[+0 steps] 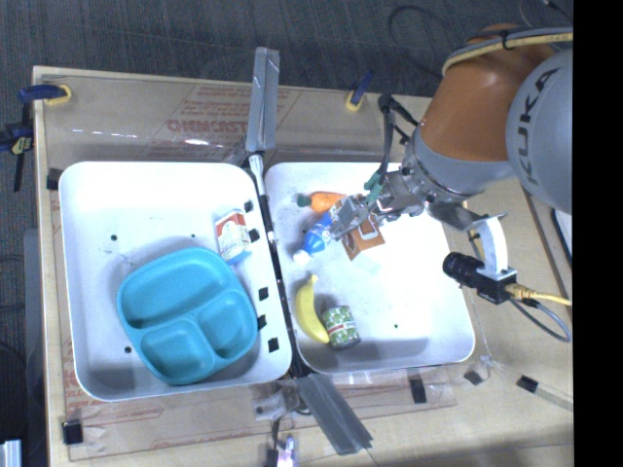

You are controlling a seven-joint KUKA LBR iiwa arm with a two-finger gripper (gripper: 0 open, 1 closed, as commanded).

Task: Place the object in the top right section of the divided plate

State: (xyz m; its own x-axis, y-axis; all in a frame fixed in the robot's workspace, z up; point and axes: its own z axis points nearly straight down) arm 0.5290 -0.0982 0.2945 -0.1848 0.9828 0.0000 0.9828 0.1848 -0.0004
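I am watching the arm reaching in from the right over the right bin, with its gripper sitting low above the far left part of that bin. From this angle I cannot tell how far apart the fingers are standing, nor whether anything is caught between them. A small brown box-like item is lying just beneath the gripper, and a blue bottle with a white cap is lying tilted right beside it on the left. An orange object, perhaps a carrot, is resting just beyond the bottle, near the far wall. Nearer to me, a banana is lying along the left side of the right bin with a small green can touching its right side.

In the left bin, the blue divided plate is sitting toward the near right corner. A small red and white carton is lying just beyond the plate, close to the wall between the bins.
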